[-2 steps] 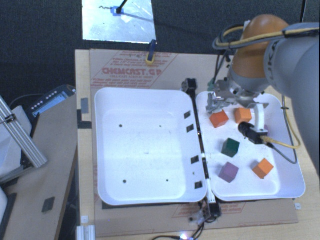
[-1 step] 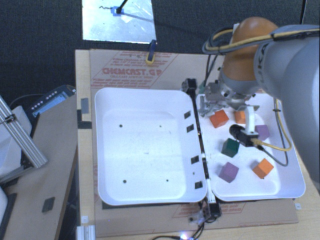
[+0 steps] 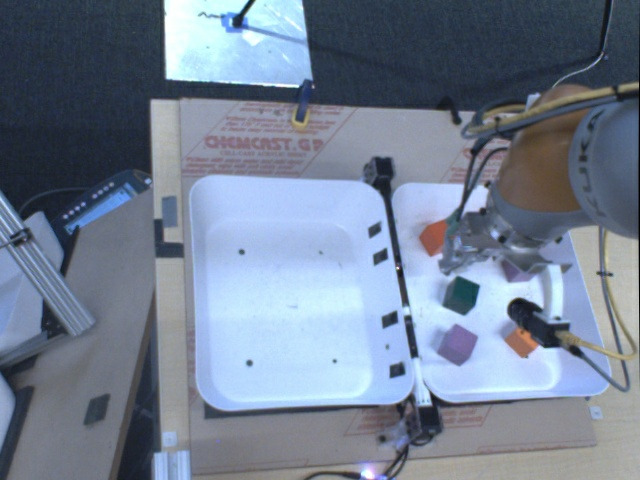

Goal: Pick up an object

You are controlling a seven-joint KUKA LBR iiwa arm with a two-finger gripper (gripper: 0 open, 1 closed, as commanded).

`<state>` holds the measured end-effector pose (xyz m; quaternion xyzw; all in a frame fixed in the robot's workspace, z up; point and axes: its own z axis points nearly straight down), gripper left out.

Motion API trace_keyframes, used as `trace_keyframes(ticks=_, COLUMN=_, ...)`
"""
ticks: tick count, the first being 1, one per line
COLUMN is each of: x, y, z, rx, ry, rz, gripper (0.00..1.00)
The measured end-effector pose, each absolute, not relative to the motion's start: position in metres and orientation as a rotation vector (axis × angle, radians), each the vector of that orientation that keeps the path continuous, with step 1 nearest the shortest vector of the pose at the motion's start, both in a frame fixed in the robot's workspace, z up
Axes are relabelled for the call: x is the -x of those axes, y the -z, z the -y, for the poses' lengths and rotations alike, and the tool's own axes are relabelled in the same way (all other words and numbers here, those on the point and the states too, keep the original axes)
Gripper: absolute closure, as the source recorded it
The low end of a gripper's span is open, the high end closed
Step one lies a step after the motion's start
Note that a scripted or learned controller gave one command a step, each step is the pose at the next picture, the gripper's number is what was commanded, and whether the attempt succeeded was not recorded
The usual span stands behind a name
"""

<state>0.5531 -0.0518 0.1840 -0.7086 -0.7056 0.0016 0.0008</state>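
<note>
Blocks lie scattered in the right-hand shallow white plastic bin [image 3: 500, 393]. Nearest sit a small purple cube [image 3: 457, 344] and a small orange block [image 3: 520, 343], well apart. Just beyond the purple one is a dark green cube [image 3: 461, 295]. The grey arm's gripper [image 3: 455, 258] hangs over this bin between the green cube and a second orange block [image 3: 433, 236] farther back, close to both. Whether it is open or closed cannot be told. Farthest, a shiny silver sheet [image 3: 235, 28] lies on the dark floor.
</note>
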Motion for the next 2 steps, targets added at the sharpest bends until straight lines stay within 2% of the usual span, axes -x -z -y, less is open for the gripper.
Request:
trace_keyframes(ticks=1, x=-0.485, y=-0.184, z=0.013, rx=2.215, ry=0.000, rz=2.224, gripper=1.00)
trace_keyframes(ticks=2, x=-0.489, y=-0.227, z=-0.002, rx=2.218, ry=0.008, rz=2.231, gripper=1.00)
